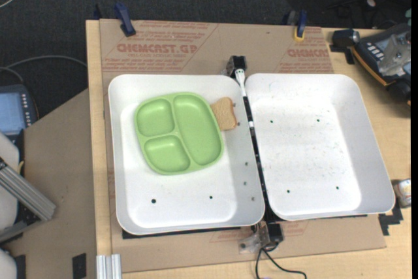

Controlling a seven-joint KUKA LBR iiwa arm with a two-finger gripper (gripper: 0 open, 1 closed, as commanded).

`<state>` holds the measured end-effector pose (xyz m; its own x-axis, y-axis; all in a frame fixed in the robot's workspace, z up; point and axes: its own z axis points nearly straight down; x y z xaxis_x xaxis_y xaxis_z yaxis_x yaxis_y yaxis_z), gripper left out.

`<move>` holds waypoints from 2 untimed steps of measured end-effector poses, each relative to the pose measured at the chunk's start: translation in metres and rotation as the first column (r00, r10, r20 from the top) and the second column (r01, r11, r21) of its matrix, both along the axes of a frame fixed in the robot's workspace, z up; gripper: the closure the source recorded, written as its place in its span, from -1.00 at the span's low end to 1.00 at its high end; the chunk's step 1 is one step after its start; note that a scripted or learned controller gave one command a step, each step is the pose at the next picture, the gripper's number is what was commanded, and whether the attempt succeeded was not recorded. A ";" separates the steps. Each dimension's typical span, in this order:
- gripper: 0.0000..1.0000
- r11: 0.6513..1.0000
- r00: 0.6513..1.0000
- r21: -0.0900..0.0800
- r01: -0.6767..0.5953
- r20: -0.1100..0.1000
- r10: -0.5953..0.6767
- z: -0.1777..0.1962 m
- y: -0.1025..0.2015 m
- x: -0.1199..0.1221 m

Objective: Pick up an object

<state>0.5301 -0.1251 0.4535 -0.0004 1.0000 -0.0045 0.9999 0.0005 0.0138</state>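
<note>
Nearest us in the left bin (130,199) lies the green divided plate (179,133), and just beyond its far right rim a tan bread-like piece (225,114) touches it. We would favour the piece, approaching from its free right side; of the gripper's state we cannot tell.

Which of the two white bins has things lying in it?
The left bin: it holds a green divided plate and a tan, toast-like piece against the plate's right edge. The right bin shows bare white floor with dark specks.
</note>
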 end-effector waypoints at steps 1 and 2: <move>1.00 1.000 1.000 0.007 0.002 -0.023 -0.002 -0.081 0.021 -0.040; 1.00 1.000 1.000 0.001 -0.002 0.008 0.002 0.091 0.036 -0.025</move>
